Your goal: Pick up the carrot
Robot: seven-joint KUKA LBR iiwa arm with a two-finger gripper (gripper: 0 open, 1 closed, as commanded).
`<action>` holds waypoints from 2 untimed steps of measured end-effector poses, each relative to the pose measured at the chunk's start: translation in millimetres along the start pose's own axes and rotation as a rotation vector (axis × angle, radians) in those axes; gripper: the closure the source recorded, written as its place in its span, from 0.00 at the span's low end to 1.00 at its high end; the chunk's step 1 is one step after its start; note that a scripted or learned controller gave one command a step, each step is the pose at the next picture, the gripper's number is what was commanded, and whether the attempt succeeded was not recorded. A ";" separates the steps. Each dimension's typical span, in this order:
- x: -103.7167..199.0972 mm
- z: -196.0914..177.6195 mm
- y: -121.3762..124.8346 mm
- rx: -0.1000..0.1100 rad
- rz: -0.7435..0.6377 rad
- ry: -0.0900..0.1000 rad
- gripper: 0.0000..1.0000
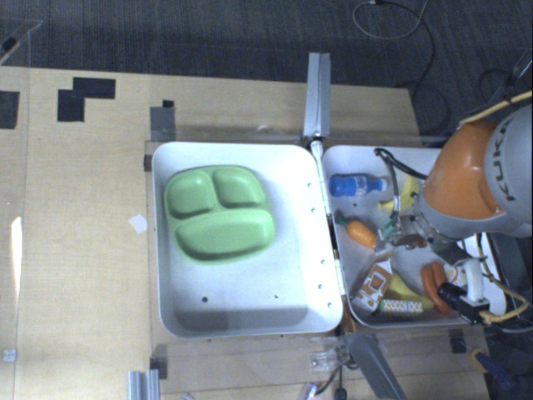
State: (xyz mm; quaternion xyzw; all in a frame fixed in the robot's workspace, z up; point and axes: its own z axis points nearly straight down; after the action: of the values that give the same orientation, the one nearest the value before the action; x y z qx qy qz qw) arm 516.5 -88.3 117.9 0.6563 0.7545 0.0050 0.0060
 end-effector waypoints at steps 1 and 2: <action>35.0 -66.1 57.4 0.013 -0.058 0.003 1.00; 34.9 -66.0 57.4 0.013 -0.057 0.003 0.00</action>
State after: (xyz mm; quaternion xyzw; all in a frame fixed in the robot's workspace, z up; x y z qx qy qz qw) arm 567.4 -45.8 184.7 0.6344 0.7730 0.0008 0.0009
